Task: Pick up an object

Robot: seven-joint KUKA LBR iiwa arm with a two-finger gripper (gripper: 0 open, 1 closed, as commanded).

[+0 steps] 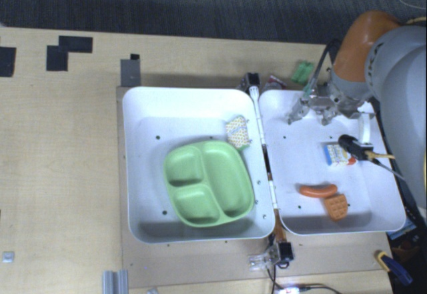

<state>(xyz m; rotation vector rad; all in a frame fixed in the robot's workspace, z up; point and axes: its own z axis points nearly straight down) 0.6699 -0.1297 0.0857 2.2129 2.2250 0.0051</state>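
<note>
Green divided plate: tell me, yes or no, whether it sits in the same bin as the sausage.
No: the green divided plate lies in the left bin, while the sausage lies in the right bin.

A pale wooden bench [60, 173] bears two white bins, left bin [137, 153] touching right bin [380, 216].

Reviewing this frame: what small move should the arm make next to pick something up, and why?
Probably move the gripper toward the view's bottom, over the hot dog, before descending. The gripper sits open near the right bin's far edge with nothing between its fingers, while the hot dog lies apart from the neighbouring waffle piece.
</note>
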